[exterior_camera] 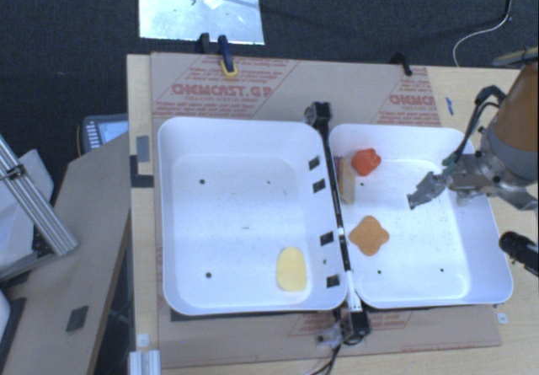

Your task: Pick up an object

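Here, smooth rounded yellow piece (291,269), white bin (185,196).

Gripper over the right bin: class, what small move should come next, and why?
Probably a short move toward the view's left and down onto the red object. The gripper hangs above the right bin with nothing seen between its fingers, and the red object lies nearest, apart from the orange object.

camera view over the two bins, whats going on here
A grey robot arm reaches in from the right, its gripper over the right bin. That bin holds a red-orange object and an orange flat piece; the left bin holds a yellow piece. Nothing shows between the fingers.
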Controlling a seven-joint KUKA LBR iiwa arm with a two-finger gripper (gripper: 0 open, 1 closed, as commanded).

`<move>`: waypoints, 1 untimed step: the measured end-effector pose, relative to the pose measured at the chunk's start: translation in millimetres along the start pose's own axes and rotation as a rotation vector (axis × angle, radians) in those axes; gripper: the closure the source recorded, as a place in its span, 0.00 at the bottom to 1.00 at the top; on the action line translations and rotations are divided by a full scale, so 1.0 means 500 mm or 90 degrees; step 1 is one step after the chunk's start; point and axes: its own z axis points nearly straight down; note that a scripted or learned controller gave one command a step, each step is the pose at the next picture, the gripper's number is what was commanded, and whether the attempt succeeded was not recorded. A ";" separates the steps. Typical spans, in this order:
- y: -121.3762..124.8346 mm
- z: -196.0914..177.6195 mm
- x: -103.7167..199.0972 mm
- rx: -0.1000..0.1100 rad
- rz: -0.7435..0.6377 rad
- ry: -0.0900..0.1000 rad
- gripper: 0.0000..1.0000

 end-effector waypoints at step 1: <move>0.002 -0.022 0.000 -0.002 -0.001 0.000 1.00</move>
